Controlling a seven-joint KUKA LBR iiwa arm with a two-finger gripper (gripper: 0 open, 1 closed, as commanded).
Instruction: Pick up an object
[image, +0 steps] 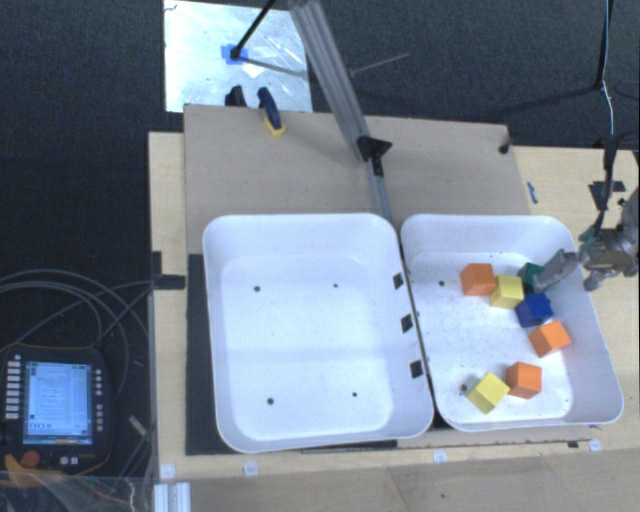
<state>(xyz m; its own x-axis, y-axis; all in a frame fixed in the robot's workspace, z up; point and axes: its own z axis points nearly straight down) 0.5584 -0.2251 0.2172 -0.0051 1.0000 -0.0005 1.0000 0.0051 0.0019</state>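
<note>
The surface (450, 160) carries 2 white bins. The left bin (225, 250) lies beside the right bin (590, 400), which holds 7 blocks: 3 orange (478, 279), 2 yellow (488, 392), 1 blue (533, 309), 1 green (531, 272). The gripper (556, 270) reaches in from the right, touching the green block; whether its jaws are open or closed I cannot tell.

arm (622, 240): cut off by the right edge; I see just the wrist end.
gripper (556, 270): blurred, so I can't tell how its fingers stand.
green block (530, 271): mostly hidden behind the gripper tip and the yellow block (508, 291).
teach pendant (52, 405): its screen text is too small for me to read.
small object (466, 384) by the lower yellow cube: too tiny to identify.
</note>
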